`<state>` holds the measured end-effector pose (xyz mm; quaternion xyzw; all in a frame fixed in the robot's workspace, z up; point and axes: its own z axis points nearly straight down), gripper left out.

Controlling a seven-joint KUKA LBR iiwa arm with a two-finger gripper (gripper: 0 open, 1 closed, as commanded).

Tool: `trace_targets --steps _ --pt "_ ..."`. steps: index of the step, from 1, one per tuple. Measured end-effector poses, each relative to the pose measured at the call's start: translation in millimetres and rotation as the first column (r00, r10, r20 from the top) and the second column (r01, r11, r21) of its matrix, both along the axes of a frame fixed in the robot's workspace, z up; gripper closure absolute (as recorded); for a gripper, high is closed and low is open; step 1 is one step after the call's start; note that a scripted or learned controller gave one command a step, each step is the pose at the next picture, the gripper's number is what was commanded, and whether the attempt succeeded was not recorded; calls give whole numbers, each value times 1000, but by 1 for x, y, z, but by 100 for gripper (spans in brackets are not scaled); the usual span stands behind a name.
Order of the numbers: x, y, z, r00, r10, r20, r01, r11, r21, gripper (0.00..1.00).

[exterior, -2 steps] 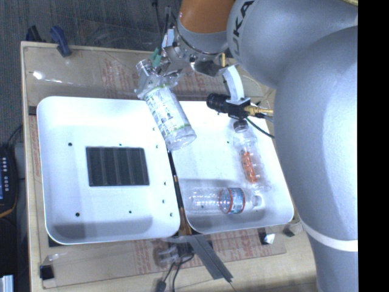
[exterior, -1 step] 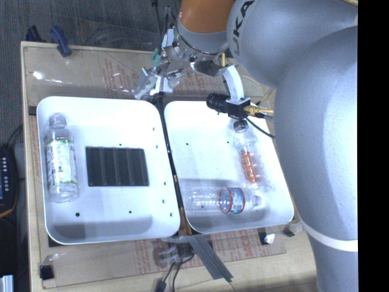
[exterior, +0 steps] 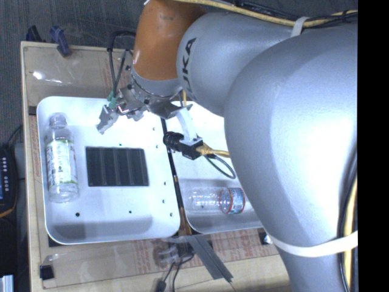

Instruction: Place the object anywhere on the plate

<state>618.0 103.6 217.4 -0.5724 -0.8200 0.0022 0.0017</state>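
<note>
A dark, ribbed rectangular plate [exterior: 117,166] lies flat in the middle of the left bin [exterior: 91,230]. A clear plastic bottle [exterior: 61,158] with a white label lies on its side along that bin's left wall, cap toward the far end. A second clear bottle [exterior: 216,201] with a red and blue label lies in the right bin [exterior: 206,227], near its front. My gripper [exterior: 108,118] hangs over the far part of the left bin, above and just beyond the plate's far left corner, to the right of the first bottle. I see nothing held in it.
The big grey arm covers most of the right bin and the view's right half. A black cable with a connector [exterior: 182,143] hangs over the divider between the bins. A blue clip [exterior: 59,40] sits at the bench's far left corner.
</note>
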Motion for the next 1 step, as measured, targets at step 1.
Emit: trace_targets --steps 1 --pt "-7 43 -41 962 274 0 -274 962 2 0"
